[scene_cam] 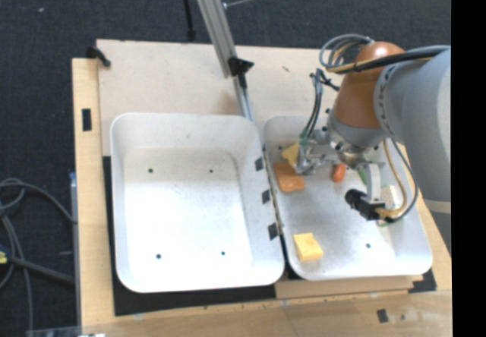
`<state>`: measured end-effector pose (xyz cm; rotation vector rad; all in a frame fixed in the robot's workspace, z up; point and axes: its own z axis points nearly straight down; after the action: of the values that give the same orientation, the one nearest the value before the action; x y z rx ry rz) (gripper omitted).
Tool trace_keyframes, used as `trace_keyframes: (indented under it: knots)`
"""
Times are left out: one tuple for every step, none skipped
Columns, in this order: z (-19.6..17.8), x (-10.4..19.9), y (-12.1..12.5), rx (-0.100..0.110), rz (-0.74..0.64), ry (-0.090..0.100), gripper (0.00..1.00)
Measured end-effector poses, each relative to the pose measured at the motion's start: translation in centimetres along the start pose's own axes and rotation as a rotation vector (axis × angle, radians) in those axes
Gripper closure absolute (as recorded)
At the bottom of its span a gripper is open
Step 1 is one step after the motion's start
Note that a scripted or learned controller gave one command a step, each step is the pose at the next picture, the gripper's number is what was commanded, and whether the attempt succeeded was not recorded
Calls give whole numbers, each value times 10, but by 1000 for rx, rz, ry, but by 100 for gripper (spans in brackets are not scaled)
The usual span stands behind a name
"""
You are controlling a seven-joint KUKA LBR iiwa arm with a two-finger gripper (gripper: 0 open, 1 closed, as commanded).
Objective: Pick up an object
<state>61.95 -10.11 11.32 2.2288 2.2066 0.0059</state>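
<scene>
**Gripper low over the right bin's upper-left cluster, orange piece just to its lower left**

At the left of the frame sits the left bin [133, 138], its floor bare white with a few dark dots. Nothing in it bears on the pick.

Moving right across the seam, the right bin [402, 252] holds the candidates. Near the bottom centre of the frame, by that bin's lower-left corner, lies a yellow block [307, 247], well apart from the arm. Higher up, against the bin's left wall, rests an orange-brown lump [288, 178], with a pale yellow wedge [291, 153] just above it, the two touching or nearly so.

The gripper [307, 161] hangs immediately right of this pair, at centre-right of the frame. Its fingers are buried among cables and wrist hardware, so I cannot tell whether the jaws stand apart or together, nor whether anything sits between them. The orange-brown lump lies just down and to the left of the tool, its longer side running roughly left to right across the picture; the wedge lies just to the tool's upper left. I judge the lump the likeliest target, calling for a small shift toward the bin's left wall, which crowds the approach.

Further right, a small red-orange piece [338, 172] peeks out beside the wrist, under the grey arm [414, 115].
</scene>
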Motion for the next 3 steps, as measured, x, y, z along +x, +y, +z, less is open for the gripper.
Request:
trace_keyframes:
  knots:
    - [-61,-7,8,-1,-3,0,100]
    - [-125,-3,11,-2,-13,0,100]
    - [-154,-4,12,1,-15,0,100]
